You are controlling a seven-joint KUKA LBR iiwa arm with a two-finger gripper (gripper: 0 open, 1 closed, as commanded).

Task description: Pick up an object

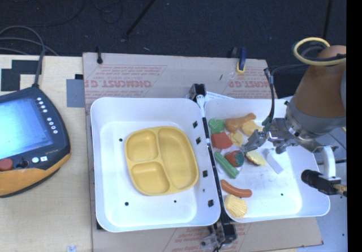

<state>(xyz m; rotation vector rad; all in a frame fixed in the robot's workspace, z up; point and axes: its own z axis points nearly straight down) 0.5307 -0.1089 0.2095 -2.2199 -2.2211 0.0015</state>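
Note:
The right bin (283, 197) holds several toy foods along its left side: a green piece (216, 125), an orange drumstick (240, 122), a red piece (222, 140), a red-and-green strawberry (233, 158), a sausage (236, 190) and a ridged yellow piece (236, 206). My gripper (262, 152) is low in this bin, reaching in from the right. Its fingers stand apart, one (251, 141) toward the strawberry and one (275, 163) nearer the bin's middle. A small yellow piece (255, 158) lies on the bin floor between them. The gripper is open.
The left bin (107, 132) holds a yellow divided plate (161, 160). A teach pendant (28, 137) lies on the bench at the far left. The arm's orange band (319, 89) hangs over the right bin's far right edge.

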